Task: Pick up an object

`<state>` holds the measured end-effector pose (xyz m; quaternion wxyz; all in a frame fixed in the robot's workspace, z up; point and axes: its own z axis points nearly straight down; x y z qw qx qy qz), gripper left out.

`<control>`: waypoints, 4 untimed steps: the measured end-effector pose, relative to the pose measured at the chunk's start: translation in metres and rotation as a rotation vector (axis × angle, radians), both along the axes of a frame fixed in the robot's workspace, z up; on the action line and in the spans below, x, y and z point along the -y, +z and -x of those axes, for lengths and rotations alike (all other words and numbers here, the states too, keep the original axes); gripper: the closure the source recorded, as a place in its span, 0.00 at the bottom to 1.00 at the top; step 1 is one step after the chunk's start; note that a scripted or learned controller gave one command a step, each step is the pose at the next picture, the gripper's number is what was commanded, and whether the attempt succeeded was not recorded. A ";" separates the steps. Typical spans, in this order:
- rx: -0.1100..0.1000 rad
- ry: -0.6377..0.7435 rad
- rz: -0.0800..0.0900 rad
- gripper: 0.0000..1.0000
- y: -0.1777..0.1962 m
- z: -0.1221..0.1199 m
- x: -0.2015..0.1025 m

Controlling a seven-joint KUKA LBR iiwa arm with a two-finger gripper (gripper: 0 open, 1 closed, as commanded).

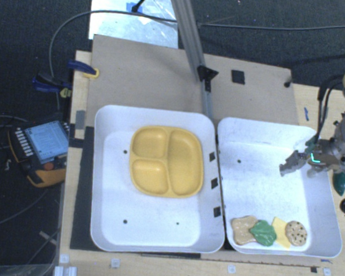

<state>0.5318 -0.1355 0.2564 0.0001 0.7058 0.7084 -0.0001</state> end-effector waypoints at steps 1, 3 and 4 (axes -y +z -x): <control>0.002 0.000 0.000 0.00 0.001 -0.001 0.000; -0.003 -0.003 -0.001 0.00 -0.119 0.007 0.006; 0.003 -0.003 0.000 0.00 -0.169 0.006 0.006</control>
